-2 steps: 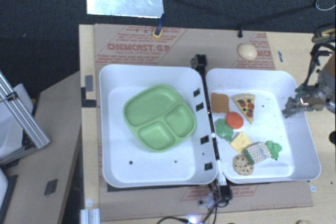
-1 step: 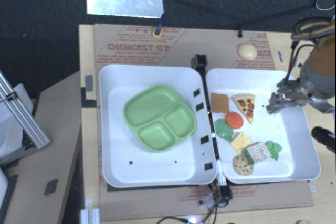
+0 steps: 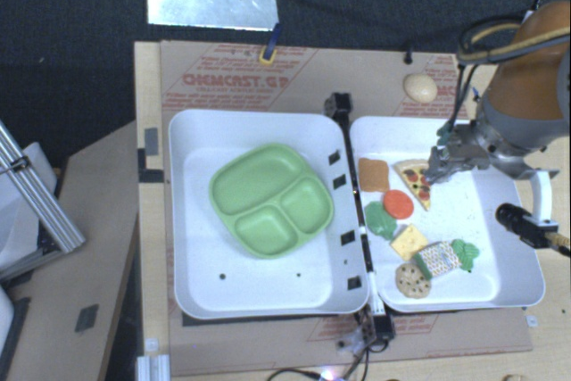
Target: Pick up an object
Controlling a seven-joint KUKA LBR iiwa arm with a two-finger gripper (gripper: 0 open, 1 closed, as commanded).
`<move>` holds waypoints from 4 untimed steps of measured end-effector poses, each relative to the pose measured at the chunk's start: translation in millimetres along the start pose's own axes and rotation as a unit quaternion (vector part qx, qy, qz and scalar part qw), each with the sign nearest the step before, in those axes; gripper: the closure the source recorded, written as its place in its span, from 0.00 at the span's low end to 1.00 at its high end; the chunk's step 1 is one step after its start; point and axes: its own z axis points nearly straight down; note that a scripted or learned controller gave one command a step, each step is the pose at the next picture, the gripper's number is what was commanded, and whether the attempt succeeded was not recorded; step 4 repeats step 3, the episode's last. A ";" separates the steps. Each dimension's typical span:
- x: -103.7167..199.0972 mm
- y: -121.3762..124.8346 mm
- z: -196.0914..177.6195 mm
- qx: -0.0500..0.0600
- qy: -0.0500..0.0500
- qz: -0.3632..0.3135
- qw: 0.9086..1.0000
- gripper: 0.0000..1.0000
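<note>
Yellow-crusted pizza slice (image 3: 416, 181), tip toward the bin's near edge, under jaws (image 3: 434, 175) of unreadable state.

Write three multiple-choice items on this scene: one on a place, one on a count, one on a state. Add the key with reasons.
1. Where does the green tray lie?
A. In the left bin
B. In the right bin
C. On the bench beside the bins

2. How many compartments does the tray have?
A. Two
B. Three
C. Five

3. What is under the end effector?
A. The cookie
B. The tray
C. The pizza slice

Key: 1 A, the tray rests inside the left bin's walls. 2 B, one large section and two smaller ones show. 3 C, the end effector is at the upper end of the pizza slice, far from the cookie and the tray.
</note>
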 end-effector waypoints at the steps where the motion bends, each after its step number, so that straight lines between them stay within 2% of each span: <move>1: 49.8 16.7 4.7 0.000 0.000 0.000 1.000 1.00; 2: 77.6 12.5 8.5 0.001 0.000 0.001 1.000 1.00; 3: 69.6 7.8 25.5 0.001 0.000 0.004 1.000 1.00; 4: 69.6 7.8 25.5 0.001 0.000 0.004 1.000 1.00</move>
